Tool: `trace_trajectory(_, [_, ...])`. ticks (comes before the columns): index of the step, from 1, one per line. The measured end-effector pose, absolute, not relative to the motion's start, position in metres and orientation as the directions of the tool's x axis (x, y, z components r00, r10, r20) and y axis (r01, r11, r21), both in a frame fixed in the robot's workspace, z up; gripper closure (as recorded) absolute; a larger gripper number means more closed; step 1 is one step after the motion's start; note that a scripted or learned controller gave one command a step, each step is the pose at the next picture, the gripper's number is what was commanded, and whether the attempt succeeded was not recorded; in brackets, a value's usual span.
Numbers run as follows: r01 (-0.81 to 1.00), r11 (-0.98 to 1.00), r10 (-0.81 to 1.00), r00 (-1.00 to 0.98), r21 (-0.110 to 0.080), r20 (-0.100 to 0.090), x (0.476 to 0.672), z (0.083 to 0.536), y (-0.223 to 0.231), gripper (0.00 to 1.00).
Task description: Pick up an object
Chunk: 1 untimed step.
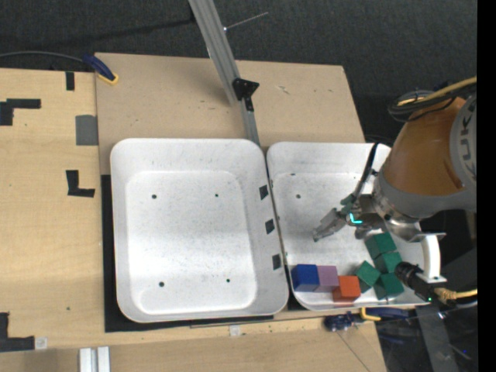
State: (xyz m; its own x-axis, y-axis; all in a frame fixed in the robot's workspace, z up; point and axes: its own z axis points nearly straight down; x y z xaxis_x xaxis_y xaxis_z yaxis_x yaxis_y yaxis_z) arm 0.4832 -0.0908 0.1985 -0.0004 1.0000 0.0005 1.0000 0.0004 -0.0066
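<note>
The bench (194,99) is a tan wooden board with black tape marks along its left part and a grey patch near them. A blue and yellow tool (101,67) lies at its upper left corner. Beyond the board the floor (93,14) is dark grey. A grey metal rail (221,49) slants down from the top edge and ends at a black bracket just above the bins.

The left bin (128,208) is shallow, white and speckled, and rests on a black mat. The right bin (310,157) touches it along the centre seam.

In the right bin's lower corner lies a cluster of small blocks: a blue block (305,277), a pale purple block (328,276) touching it, an orange block (348,287) just beside that, and several green blocks (381,263) to the right.

The pincer (335,225) hangs over the middle of the right bin, above and left of the cluster. Its fingers stand apart with nothing between them. The grey and orange arm (426,161) enters from the right.
</note>
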Motion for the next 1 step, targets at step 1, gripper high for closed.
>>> trace_trajectory(1, [1.0, 0.001, 1.0, -0.001, -0.002, 0.001, 0.4842, 0.2001, -0.0906, 0.0])
